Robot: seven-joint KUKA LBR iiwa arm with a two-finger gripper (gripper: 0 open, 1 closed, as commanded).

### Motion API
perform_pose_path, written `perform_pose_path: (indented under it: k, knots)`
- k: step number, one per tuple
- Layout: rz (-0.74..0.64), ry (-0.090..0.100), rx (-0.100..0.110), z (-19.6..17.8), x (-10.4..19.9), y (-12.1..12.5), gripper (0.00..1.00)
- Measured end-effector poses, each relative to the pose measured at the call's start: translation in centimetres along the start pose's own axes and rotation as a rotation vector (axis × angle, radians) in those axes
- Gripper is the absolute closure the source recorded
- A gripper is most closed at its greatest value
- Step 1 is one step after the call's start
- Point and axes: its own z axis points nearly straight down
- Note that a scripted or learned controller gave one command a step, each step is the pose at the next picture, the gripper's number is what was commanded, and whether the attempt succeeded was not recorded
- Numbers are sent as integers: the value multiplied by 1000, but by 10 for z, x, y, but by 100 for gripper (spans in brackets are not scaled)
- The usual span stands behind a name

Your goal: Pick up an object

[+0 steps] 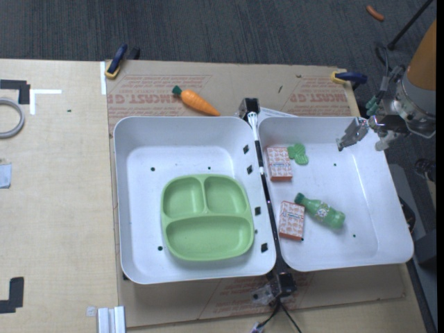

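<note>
End effector [366,134], fingers apart and empty, hangs over right bin's [388,207] far right corner, well apart from green bottle [320,211] lying mid-bin; a descent here risks striking the wall.

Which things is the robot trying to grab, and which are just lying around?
For the job:
claw, above the right bin
green bottle
two small boxes
small green toy

Just lying about:
green plate in the left bin
toy carrot on the cardboard
clamps
</note>
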Motion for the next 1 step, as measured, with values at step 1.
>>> perform_pose_path:
  k: [1]
  knots:
    - [-35,1,1,84,44,-56,0]
